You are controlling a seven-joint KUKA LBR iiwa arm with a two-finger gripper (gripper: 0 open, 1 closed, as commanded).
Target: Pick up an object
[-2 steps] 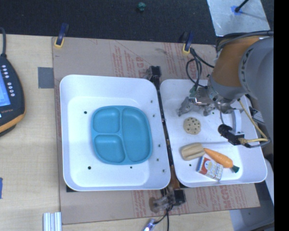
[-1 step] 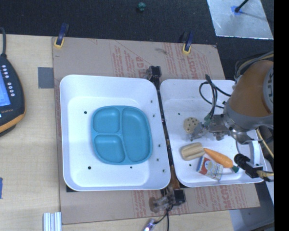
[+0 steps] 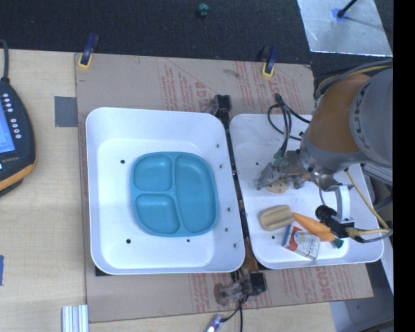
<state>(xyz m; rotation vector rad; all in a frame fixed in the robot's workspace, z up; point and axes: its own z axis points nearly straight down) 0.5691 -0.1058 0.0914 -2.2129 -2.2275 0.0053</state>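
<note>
Hovering gripper [image 3: 275,173], bread [image 3: 275,217] near carrot [image 3: 315,226]

Glossy white plastic bins [image 3: 104,185] on matt brown cardboard [image 3: 159,75].

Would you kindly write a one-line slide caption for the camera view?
KUKA arm lowers its gripper into the right bin above a bread piece and carrot; blue divided plate in the left bin.

The divided plate [image 3: 174,193] lies in the middle of the left bin [image 3: 104,126]. To the right of this bin stands the right bin [image 3: 252,133]; in it lie the bread roll [image 3: 275,217], the carrot [image 3: 315,227] and the small packet [image 3: 301,243].
</note>
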